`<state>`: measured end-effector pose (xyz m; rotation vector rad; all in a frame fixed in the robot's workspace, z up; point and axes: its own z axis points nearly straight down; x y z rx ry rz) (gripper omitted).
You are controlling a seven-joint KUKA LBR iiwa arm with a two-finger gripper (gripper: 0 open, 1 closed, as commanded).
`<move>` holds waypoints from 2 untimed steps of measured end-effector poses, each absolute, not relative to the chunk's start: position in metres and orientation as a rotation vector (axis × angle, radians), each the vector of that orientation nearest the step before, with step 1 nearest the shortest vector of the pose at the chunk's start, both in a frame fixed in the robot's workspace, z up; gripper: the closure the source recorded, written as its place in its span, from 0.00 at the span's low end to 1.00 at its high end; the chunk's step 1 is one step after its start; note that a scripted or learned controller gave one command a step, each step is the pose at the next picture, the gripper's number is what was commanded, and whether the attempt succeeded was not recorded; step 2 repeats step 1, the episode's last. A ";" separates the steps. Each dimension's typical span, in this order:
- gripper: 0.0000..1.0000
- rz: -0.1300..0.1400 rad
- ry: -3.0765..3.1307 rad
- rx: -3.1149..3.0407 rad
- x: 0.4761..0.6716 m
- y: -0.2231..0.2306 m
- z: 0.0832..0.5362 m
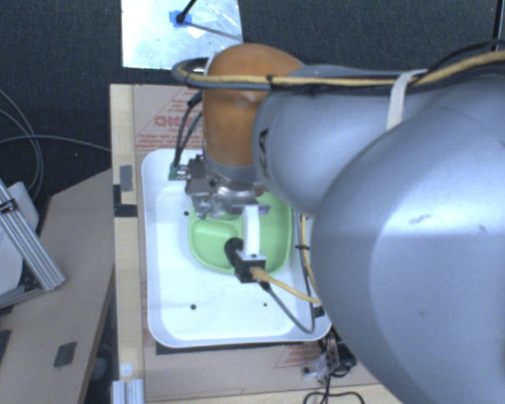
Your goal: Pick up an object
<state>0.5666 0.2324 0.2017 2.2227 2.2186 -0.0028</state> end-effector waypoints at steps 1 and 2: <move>1.00 0.010 2.231 2.214 0.485 0.236 0.283; 1.00 0.010 2.231 2.214 0.485 0.236 0.283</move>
